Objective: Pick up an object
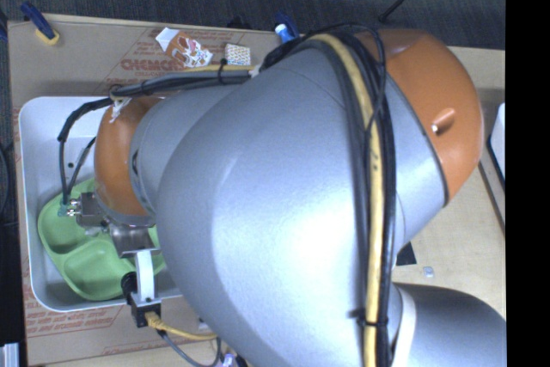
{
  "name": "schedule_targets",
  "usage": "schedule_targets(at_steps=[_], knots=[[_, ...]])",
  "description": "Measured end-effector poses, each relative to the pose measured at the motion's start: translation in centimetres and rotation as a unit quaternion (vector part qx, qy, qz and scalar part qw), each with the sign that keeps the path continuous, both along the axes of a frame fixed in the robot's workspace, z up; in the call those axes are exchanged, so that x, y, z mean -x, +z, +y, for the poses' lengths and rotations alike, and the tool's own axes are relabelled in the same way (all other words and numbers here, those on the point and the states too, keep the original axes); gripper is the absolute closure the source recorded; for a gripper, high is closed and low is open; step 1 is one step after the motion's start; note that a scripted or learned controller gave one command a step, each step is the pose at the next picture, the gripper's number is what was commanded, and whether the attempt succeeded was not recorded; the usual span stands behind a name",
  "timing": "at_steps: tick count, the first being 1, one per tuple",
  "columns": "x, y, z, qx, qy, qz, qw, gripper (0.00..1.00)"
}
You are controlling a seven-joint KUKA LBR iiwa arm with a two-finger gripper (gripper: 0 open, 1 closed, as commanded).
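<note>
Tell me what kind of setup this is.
Likely a robot bin-picking test bench: grey arm reaching over a shallow white bin holding a green object, on clamped cardboard.

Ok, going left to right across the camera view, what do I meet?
Blue clamp at the board's corner → white bin wall → green object in that bin → orange band above the wrist → grey arm body → large orange joint.

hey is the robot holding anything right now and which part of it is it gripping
Cannot be told. The arm covers the gripper's tips, low over a green object in the left bin.
</note>
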State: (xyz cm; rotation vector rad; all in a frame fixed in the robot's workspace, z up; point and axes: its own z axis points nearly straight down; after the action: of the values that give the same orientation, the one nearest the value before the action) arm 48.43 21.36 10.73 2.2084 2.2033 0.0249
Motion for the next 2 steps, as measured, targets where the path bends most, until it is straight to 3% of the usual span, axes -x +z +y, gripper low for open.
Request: schedule_targets(at_steps=[1, 2], knots=[[0.3, -0.2, 0.3, -0.0011, 0.002, 0.006, 1.0, 0.0], [0.1, 1.0, 0.2, -0.0011, 0.003, 0.003, 1.0, 1.0]])
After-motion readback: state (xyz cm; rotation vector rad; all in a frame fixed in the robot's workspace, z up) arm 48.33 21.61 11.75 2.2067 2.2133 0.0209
